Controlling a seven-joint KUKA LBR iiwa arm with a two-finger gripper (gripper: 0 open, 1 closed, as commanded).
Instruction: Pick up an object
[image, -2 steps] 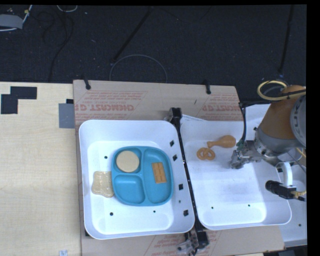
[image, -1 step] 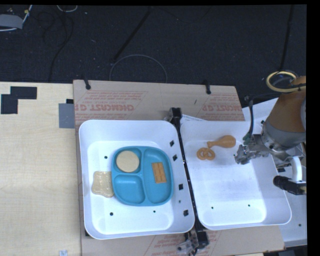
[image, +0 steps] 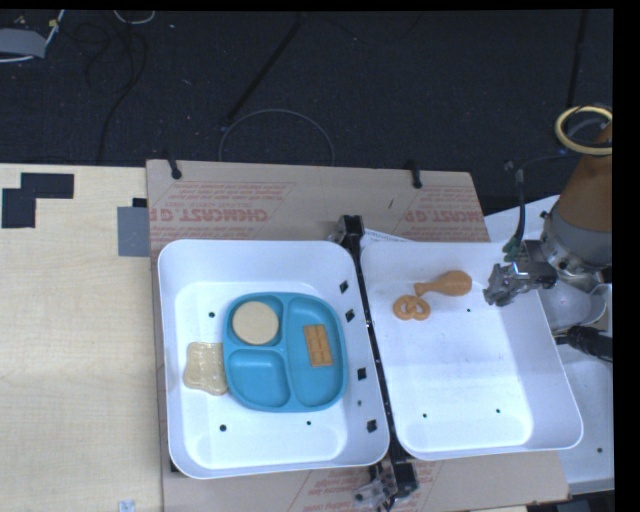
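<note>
hovering at right bin's (image: 560, 400) far right edge: jaws (image: 500, 287), state can't tell; drumstick (image: 445, 286) and pretzel (image: 411, 308) nearby; blue tray (image: 270, 385) in left bin (image: 190, 420).

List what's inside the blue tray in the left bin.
The blue divided tray holds a round tan cracker in its upper-left compartment and a rectangular orange cracker in the right one. The lower compartment shows bare blue. Whatever lies under the tray is covered.
</note>
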